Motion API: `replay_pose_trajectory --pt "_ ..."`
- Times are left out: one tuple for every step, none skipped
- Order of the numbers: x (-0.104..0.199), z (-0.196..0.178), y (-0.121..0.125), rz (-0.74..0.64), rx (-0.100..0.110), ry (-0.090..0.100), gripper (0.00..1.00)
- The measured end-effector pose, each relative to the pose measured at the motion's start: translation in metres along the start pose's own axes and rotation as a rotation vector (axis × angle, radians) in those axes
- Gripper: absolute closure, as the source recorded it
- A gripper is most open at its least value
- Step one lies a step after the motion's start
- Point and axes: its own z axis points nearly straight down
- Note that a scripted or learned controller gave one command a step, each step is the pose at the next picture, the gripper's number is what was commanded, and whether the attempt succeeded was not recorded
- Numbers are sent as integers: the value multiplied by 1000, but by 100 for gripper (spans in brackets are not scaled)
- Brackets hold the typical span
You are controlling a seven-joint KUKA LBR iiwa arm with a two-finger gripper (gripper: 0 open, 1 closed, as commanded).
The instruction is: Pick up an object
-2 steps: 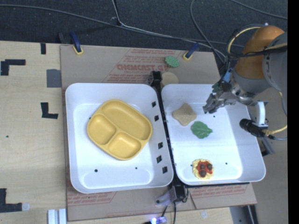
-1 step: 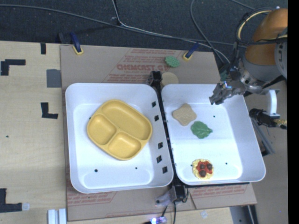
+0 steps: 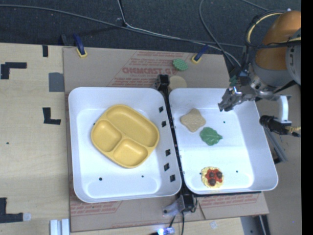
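Observation:
The right bin (image 3: 254, 146) holds a tan bread-like piece (image 3: 192, 120), a green leafy piece (image 3: 211, 136) just below it, and a small round yellow piece with red topping (image 3: 212, 176) near the front. My gripper (image 3: 228, 102) hangs over the bin's far right corner, right of the tan piece and apart from it. I see nothing between its fingers, which look close together.
The left bin (image 3: 80, 146) carries a yellow divided plate (image 3: 125, 135). A small green piece (image 3: 180, 63) lies on the cardboard behind the bins. Black clips line the divider between the bins. Cables run across the dark floor at the back.

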Motion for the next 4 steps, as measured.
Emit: replay_pose_trajectory --pt "47 8 -1 -3 1 1 100" --pt "104 9 -14 -5 1 2 100" --pt "150 0 -14 -5 -1 2 100" --pt "194 2 -19 -5 2 2 100"
